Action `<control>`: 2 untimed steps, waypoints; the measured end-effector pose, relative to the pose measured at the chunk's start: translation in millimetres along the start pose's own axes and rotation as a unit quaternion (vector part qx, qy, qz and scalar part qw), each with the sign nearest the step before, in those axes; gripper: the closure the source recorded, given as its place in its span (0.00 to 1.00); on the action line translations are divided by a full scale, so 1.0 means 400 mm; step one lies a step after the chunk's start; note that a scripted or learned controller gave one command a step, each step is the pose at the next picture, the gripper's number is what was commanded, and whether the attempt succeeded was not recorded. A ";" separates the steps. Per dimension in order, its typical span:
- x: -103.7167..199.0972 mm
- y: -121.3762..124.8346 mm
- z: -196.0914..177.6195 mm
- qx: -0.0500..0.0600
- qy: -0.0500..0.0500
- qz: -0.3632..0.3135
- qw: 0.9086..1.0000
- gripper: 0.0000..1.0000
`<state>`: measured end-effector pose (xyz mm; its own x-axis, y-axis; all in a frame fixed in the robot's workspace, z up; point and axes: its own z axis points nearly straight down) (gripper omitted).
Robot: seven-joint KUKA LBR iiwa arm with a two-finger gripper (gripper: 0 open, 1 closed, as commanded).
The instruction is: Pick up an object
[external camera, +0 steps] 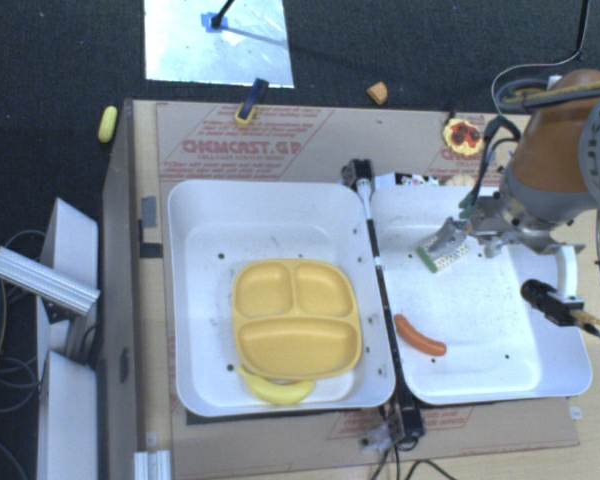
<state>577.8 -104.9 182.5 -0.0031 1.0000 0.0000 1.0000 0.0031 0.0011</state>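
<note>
Although several things are lying in the two bins, the toy sausage (420, 334) in the right bin (555, 373) is looking like the nearest target: light, stiff, smooth, probably slippery, best pinched across its middle. The end effector (443, 249) is hovering above it; I cannot tell its state.

Bench (280, 138): brown board with red lettering, bearing two white bins side by side.
Clamp (248, 103): blue and yellow, at the bench's far edge.
Foil sheet (218, 26): shiny square on the dark carpet past the bench's far edge, a thin rod slanting across it.
Yellow piece (107, 124): on the carpet just off the bench's far left corner.
Tan piece (378, 93): on the carpet near the bench's far edge.
Round sticker (463, 135): red and yellow, near the bench's far right corner.
Cables (10, 368): on the carpet left of the bench.
</note>
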 end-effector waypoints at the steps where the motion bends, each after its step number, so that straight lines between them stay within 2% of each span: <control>1: -0.005 0.117 0.191 0.000 0.000 0.000 1.000 0.00; 2: -0.005 0.121 0.162 -0.002 0.000 -0.002 1.000 1.00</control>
<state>626.1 -106.8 117.8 -0.0066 1.0000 -0.0007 1.0000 0.0066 0.0047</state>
